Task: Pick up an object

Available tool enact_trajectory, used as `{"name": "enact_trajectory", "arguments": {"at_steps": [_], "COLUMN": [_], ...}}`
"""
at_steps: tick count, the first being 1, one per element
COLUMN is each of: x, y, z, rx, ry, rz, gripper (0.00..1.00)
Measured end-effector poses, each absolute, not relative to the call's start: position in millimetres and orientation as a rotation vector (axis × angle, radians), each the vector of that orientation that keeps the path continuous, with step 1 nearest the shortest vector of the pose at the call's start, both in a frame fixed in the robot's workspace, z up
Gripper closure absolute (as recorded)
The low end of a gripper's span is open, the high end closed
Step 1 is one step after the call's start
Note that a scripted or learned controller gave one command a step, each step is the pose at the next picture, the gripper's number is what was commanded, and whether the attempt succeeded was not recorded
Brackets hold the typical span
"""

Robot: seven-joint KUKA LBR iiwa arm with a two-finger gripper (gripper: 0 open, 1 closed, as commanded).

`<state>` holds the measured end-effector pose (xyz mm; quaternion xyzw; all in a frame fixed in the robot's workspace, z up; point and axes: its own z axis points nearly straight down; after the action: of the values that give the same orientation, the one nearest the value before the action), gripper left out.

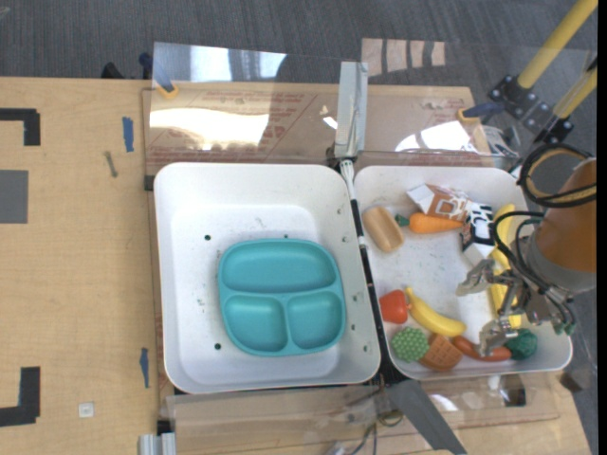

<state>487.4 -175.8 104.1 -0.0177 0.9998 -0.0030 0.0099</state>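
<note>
Toy food items lie loose in the right bin (379,254): banana (434,317) near the middle, red pepper (394,306) touching its left end, green broccoli-like piece (410,344) and orange waffle-textured piece (441,354) just below it, carrot (438,223) and tan bread roll (382,228) toward the far side, a brown-and-white package (441,199) beside the carrot. Gripper (498,301) hangs over the bin's right portion, fingers spread apart, nothing between them; a yellow piece (499,294) and a red-and-green item (498,351) lie near its tips. Grey arm with orange band (574,230) enters from the right. Left bin (190,207) holds a teal three-compartment plate (281,295). Both bins sit on a wooden bench (66,254).
</note>
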Motion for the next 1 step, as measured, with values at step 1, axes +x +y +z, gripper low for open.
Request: {"name": "enact_trajectory", "arguments": {"at_steps": [1], "x": [545.3], "y": [-114.9], "z": [90.1], "rx": [0.105], "ry": [3.127], "rz": [0.001], "gripper": [0.0]}}
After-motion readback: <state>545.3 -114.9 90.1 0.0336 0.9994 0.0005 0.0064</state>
